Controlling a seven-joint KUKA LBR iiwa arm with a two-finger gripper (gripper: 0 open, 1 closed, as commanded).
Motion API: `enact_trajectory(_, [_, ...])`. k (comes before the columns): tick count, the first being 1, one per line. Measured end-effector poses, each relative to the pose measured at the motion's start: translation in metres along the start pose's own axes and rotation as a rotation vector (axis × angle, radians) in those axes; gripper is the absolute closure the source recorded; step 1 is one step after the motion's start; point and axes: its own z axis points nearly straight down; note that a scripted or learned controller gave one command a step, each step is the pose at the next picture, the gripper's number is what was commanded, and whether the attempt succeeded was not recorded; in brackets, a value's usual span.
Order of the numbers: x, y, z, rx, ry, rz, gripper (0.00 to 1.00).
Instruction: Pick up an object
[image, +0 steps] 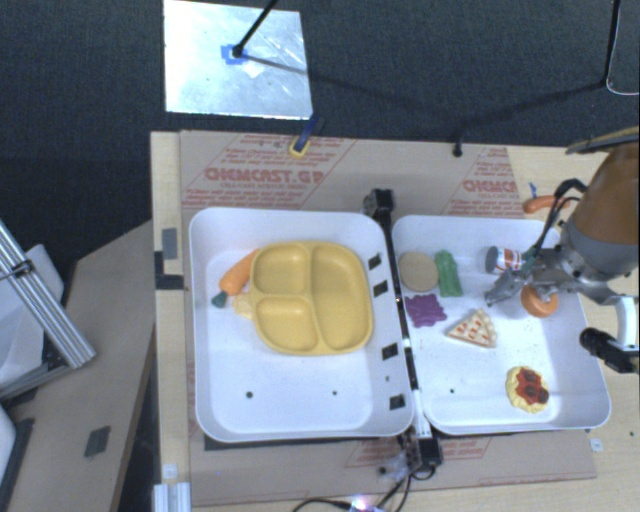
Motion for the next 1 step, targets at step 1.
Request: enact_trajectory(1, [-0.0002,0.0027,0.0483,-0.009,-0.001,0.001,0.0])
